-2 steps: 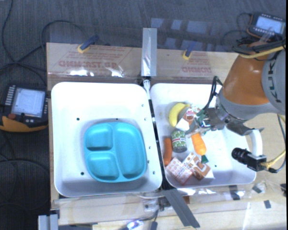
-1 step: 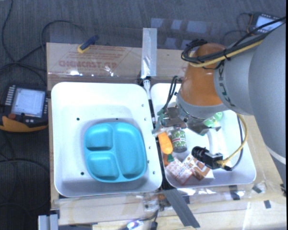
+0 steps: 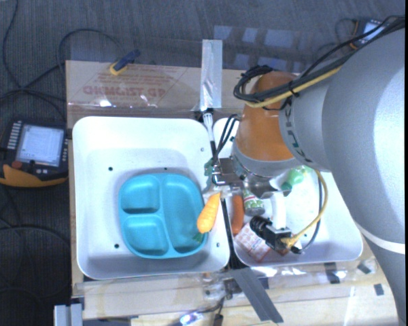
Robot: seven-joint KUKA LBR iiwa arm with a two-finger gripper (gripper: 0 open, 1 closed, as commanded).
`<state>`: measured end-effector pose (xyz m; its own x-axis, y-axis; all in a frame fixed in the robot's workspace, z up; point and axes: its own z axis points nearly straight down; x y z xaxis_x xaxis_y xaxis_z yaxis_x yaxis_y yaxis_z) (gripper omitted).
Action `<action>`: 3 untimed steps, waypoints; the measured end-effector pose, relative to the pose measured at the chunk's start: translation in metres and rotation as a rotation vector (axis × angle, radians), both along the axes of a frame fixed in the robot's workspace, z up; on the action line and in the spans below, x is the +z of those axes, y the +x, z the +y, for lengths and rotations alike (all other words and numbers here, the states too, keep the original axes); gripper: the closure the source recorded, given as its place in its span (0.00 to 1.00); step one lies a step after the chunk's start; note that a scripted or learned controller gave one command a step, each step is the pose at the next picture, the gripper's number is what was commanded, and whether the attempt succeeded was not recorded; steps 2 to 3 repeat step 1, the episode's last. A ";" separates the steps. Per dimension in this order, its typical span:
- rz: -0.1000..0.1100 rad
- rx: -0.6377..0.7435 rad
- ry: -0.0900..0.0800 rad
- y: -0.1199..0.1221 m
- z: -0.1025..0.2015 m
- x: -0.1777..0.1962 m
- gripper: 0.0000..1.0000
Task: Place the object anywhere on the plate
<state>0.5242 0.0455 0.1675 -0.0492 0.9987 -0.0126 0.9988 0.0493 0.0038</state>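
A yellow-orange toy carrot [image 3: 208, 213] lies tilted at the right edge of the blue plate [image 3: 149, 212], its upper end toward the wall between the two bins. The plate, with three compartments and rounded corners, sits flat in the left bin.

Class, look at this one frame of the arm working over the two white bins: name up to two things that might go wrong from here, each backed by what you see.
1. The orange carrot-like object lies at the right edge of the blue plate, next to the wall between the bins; it may slip off the plate.
2. The pincer sits low at that wall with cables close by; moving away, it might knock the object or catch a cable.
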 end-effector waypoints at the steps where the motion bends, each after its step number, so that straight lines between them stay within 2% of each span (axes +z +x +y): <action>1: 0.006 0.028 0.021 -0.002 0.020 -0.001 0.00; 3: 0.006 0.028 0.021 -0.002 0.020 -0.001 0.00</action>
